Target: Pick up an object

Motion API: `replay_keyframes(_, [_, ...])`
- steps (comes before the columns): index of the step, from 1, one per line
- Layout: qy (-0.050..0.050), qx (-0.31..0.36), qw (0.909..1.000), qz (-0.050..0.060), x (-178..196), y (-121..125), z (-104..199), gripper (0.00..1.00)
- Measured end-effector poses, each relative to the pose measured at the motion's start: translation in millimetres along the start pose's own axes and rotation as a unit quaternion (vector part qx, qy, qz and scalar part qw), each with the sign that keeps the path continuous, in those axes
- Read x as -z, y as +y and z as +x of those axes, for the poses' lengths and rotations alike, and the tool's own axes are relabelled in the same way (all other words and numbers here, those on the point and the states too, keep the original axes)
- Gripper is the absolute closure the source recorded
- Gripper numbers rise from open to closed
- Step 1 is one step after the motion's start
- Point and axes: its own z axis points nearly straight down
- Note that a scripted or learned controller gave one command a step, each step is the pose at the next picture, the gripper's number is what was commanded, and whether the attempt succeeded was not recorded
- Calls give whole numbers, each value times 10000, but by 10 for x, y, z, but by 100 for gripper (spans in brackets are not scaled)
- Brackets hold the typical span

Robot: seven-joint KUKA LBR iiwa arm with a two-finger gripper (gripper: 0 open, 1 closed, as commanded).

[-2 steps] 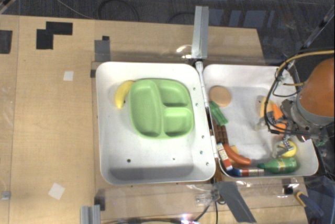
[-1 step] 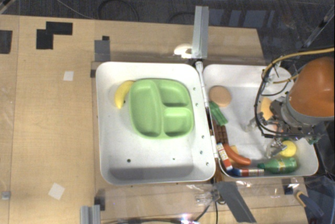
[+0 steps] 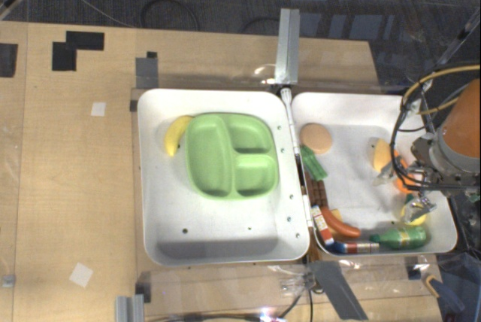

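The right bin [image 3: 350, 179] holds several small items. A tan round piece [image 3: 316, 138] lies at its top left, with a green strip [image 3: 313, 163] just below it along the left wall. A red-orange sausage shape [image 3: 340, 224] and a green bottle [image 3: 402, 238] lie along the front wall. A yellow-orange wedge [image 3: 382, 155] sits near the right side. My gripper [image 3: 412, 189] hangs low over the bin's right side, between that wedge and a small yellow piece [image 3: 416, 218]. Cables and the wrist hide its tips.
The left bin [image 3: 150, 185] carries a green divided tray [image 3: 229, 155] with a yellow banana [image 3: 176, 134] at its left edge. A metal post [image 3: 287, 50] stands behind the wall between the bins. My arm [image 3: 460, 134] covers the right bin's right rim.
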Motion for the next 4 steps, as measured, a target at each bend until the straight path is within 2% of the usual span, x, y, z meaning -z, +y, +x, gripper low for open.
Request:
replay_keyframes(1, [-12, 1112, 9938, 17, -310, 64, -305, 0])
replay_keyframes(2, [-46, 1254, 9921, 43, -303, 131, -252, 0])
replay_keyframes(3, [-44, 2019, 9794, 46, -301, 125, -298, 0])
replay_keyframes(4, [-18, 1919, 9814, 17, -307, 108, -416, 0])
